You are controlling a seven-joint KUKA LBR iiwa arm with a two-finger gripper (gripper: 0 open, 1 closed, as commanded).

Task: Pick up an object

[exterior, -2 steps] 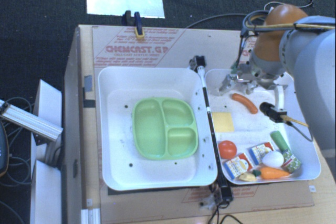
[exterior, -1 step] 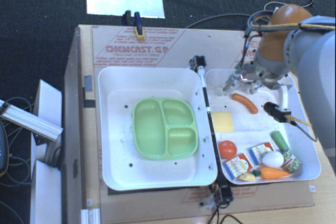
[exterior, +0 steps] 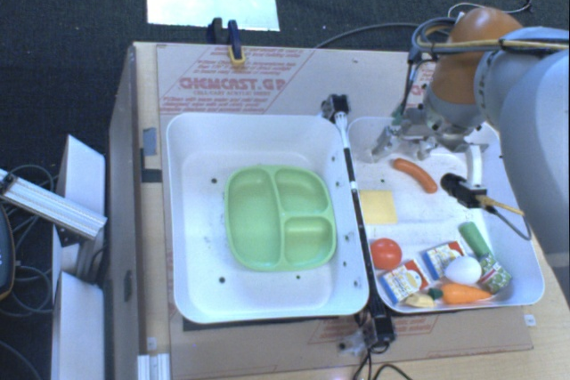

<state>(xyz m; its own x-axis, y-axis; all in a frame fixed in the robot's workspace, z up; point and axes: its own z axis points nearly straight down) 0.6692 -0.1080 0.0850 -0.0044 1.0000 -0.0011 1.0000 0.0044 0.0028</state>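
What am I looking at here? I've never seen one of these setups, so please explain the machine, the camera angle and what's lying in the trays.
One camera looks down at a slant on a bench with two shallow white bins. The grey arm with the orange band is a robot reaching in from the right; its gripper hangs over the far end of the right bin, just above a toy sausage. Nothing shows between its fingers. That bin also holds a yellow cheese slice, a tomato, an egg, a carrot and small packets. The left bin holds a green divided plate.
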